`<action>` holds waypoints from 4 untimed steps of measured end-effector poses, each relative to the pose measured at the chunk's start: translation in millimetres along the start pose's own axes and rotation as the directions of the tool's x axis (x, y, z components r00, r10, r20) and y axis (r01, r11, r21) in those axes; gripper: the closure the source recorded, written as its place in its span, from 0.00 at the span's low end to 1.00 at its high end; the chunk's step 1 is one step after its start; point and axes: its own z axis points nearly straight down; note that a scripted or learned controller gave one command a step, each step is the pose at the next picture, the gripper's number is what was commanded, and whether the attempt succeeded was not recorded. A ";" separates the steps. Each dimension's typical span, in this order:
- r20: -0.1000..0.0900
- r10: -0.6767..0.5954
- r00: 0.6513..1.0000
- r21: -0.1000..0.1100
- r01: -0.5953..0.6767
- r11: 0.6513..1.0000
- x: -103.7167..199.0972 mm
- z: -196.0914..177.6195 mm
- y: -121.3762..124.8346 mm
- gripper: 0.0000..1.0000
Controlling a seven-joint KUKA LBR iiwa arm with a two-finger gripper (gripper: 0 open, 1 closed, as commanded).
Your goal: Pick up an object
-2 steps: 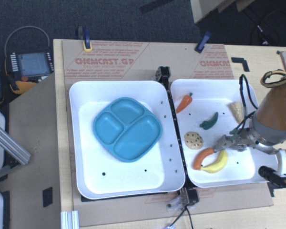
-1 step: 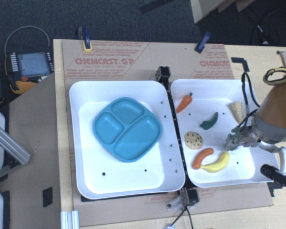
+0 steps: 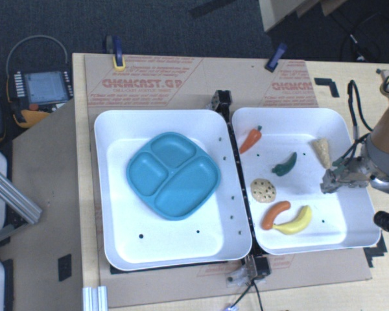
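The candidates for picking all lie in the right-hand shallow white bin (image 3: 350, 238). Near its front edge a curved yellow plastic banana (image 3: 295, 221) rests touching a short orange-red sausage-shaped toy (image 3: 274, 214), which lies just to its left. Just behind the sausage, close to the bin's left wall, sits a round tan cookie with dark chips (image 3: 263, 190). Toward the middle of the bin is a small dark green pepper-shaped piece (image 3: 286, 164), and in the back-left corner an orange carrot with a green top (image 3: 249, 140) lies at a slant. A pale beige wedge-shaped piece (image 3: 322, 151) sits near the back-right part of the bin.

The grey two-finger gripper (image 3: 330, 181) hangs low over the right side of this bin, in front of the beige wedge and well apart from the banana; it is blurred and dark, so I cannot tell how far it is parted, and nothing is visibly between its tips.

The left-hand shallow white bin (image 3: 117, 232) holds a blue plastic divided plate with three compartments (image 3: 173, 174), lying about in its middle. Both bins rest side by side on a brown cardboard-covered bench top (image 3: 181, 76), with a yellow-and-blue clamp (image 3: 117, 52) at its back edge.
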 end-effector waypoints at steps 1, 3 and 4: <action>-0.001 -0.003 1.000 -0.001 0.003 1.000 7.5 -56.7 8.3 1.00; -0.006 -0.005 1.000 0.007 0.006 1.000 53.6 -66.1 17.4 1.00; -0.005 -0.001 1.000 0.008 0.001 1.000 108.5 -58.4 19.1 1.00</action>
